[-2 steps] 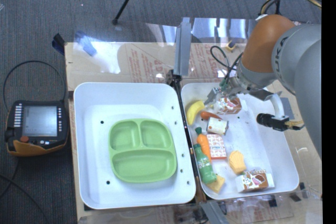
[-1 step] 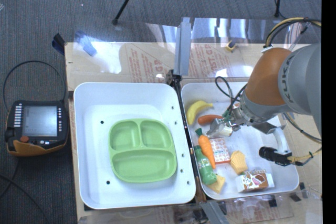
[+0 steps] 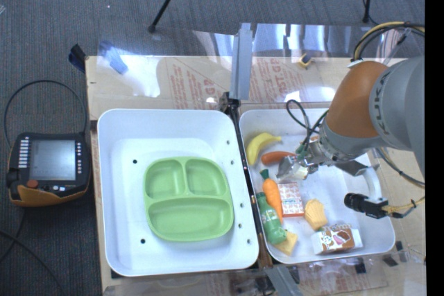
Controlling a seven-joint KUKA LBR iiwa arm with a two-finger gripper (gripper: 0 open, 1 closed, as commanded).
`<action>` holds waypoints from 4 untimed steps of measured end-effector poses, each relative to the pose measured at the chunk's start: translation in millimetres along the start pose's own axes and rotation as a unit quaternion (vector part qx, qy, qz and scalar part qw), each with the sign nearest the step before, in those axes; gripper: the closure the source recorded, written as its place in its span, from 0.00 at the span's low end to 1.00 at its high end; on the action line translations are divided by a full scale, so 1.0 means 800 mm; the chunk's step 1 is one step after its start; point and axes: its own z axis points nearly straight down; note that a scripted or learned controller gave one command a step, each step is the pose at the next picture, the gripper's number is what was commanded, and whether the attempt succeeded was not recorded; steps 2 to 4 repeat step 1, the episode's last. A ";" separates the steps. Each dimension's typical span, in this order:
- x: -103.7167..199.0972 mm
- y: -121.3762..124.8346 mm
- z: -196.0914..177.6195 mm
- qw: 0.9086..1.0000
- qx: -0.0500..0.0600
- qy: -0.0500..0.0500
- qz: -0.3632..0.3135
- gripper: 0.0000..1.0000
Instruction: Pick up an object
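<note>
1. Nearest the camera, a small printed packet (image 3: 337,238) is lying at 5 o'clock in the right bin (image 3: 378,224).
2. At 12 o'clock of it, the gripper (image 3: 297,166) is hovering just over a red pepper (image 3: 277,157); whether its fingers are open, I cannot tell.
3. Pepper is looking light, smooth, likely slippery; gripping across its narrow middle seems best.
</note>
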 end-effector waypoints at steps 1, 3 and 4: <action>0.074 0.083 -0.118 1.000 -0.001 -0.001 0.017 1.00; 0.074 0.083 -0.118 1.000 -0.001 -0.001 0.017 1.00; 0.074 0.083 -0.118 1.000 -0.001 -0.001 0.017 1.00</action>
